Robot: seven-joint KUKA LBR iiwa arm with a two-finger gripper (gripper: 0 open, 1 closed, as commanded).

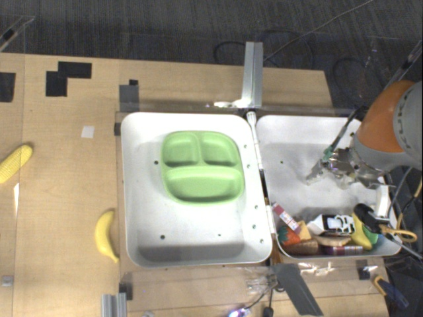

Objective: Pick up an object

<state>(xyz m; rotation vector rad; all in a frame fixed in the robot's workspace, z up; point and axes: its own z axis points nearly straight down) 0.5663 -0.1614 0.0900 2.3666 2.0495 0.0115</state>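
Observation:
My gripper (330, 175) hangs over the bare middle of the right bin (291, 144), below the arm's orange band (383, 121). Its two fingers look spread, so it is open with nothing between them. Several small objects lie heaped along this bin's front edge: a red-and-pink packet (285, 216), an orange block (301, 231), a black-and-white item (338, 223), a brown piece (318, 246) and a yellow-green item (365, 238). The heap lies below the gripper in the view and apart from it.
The left bin (139, 177) holds a green divided plate (200, 165). On the bench to the left lie a yellow banana (106, 235) and a yellow corn cob (14, 164). A metal post (252, 71) stands behind the seam between the bins.

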